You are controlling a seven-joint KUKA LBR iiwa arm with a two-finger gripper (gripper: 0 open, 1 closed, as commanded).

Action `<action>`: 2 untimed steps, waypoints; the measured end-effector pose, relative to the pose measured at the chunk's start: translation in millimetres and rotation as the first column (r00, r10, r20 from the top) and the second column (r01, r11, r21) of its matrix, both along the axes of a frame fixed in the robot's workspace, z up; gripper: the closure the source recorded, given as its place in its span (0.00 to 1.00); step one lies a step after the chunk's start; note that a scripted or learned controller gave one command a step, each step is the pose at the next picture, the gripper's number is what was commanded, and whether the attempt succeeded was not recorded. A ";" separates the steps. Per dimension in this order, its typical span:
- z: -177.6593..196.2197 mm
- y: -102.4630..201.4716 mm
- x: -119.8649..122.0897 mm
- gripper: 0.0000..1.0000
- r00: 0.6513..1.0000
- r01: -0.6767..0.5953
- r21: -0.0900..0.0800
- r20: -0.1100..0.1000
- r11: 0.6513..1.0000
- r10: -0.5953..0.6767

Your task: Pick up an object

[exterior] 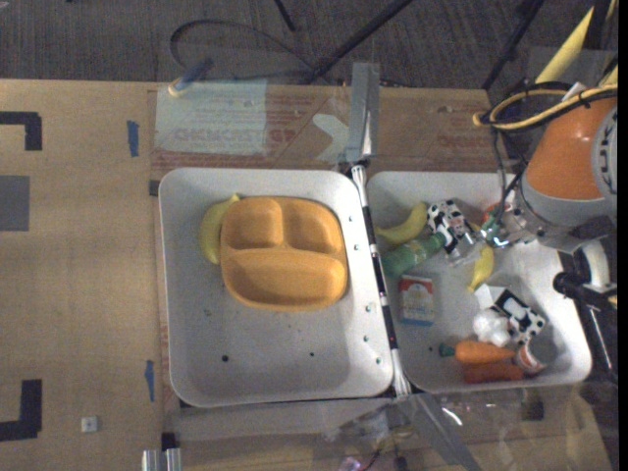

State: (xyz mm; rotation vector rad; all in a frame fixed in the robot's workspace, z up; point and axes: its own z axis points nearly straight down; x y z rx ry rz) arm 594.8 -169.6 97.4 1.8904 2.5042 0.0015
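Gripper [496, 232] sits low over right bin [569, 356] by the cow-print item [449, 226] & small banana [481, 266], jaws too blurred to tell if apart or together, nothing visibly held, so pick looks not yet done — grasp & lift still to go.

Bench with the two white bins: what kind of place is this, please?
Probably a robotics lab set up for grasping trials. A bench marked with tape carries two bins of toy food, such as an orange tray and a carrot, and tripod legs stand on the carpet behind.
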 end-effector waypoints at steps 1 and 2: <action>-0.6 0.3 -0.1 0.00 1.000 0.000 0.000 -0.001 1.000 0.000; 11.3 -1.1 1.2 1.00 1.000 0.001 -0.003 0.005 1.000 -0.001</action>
